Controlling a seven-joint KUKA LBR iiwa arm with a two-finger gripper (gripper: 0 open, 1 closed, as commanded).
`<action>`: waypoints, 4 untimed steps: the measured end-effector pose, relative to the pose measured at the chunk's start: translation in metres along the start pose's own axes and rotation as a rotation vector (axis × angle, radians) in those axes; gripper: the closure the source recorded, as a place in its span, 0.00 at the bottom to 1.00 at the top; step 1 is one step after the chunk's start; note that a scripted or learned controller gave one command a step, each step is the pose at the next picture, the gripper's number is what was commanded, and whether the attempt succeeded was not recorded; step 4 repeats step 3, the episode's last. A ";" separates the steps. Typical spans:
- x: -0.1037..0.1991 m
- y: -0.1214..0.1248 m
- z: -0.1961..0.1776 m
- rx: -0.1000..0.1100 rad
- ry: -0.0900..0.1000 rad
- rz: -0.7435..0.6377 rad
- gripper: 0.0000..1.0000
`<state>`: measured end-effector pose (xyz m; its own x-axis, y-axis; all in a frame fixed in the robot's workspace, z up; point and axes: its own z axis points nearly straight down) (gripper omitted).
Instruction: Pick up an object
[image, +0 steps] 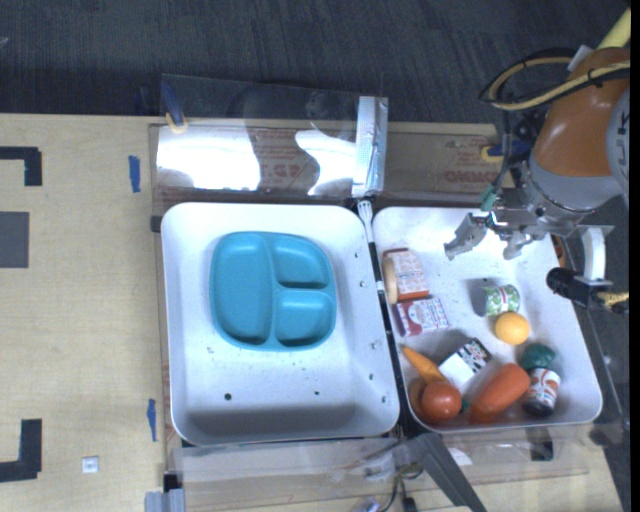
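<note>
Hovering spread and empty over the right bin (580, 400), the pincer (492, 236) is risking a miss: the orange ball (511, 328) is likely rolling if nudged.

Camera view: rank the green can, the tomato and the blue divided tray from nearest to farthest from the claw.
1. Green can: right bin, just below the claw.
2. Tomato: right bin's near edge, lower left of the claw.
3. Blue divided tray: left bin, far across the divider.
</note>
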<state>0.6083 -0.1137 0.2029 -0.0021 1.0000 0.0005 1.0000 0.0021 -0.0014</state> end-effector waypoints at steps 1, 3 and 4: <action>-0.075 -0.041 0.092 0.006 -0.001 0.124 0.00; -0.037 0.041 -0.008 -0.010 -0.001 0.117 1.00; -0.037 0.041 -0.008 -0.010 -0.001 0.117 1.00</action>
